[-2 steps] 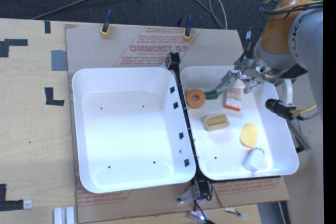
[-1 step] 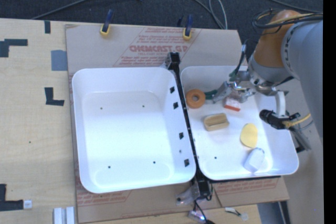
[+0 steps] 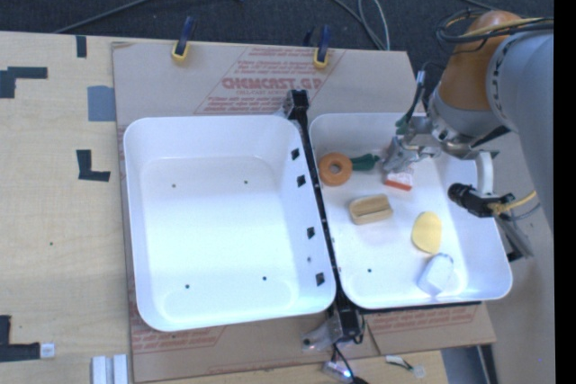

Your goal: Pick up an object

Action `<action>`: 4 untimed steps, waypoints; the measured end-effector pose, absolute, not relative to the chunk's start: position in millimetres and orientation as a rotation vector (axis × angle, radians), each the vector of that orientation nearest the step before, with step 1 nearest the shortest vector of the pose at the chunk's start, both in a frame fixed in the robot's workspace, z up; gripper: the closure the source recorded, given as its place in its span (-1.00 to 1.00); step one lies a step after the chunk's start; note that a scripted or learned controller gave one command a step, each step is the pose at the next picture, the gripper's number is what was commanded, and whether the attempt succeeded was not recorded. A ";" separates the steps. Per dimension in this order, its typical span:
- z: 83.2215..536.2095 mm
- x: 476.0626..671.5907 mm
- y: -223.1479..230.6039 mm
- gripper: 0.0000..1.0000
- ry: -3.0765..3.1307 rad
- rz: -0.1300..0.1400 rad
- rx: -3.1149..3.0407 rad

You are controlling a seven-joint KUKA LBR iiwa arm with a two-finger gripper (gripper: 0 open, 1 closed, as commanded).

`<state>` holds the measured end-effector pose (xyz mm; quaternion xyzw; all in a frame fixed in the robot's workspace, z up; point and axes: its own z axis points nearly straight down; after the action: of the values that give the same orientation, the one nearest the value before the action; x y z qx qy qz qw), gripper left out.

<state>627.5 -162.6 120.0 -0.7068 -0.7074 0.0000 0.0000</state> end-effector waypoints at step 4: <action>216.6 624.8 -114.7 1.00 -2.225 0.000 -2.216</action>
<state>624.8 -114.7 216.6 -0.7058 -0.7084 0.0000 0.0007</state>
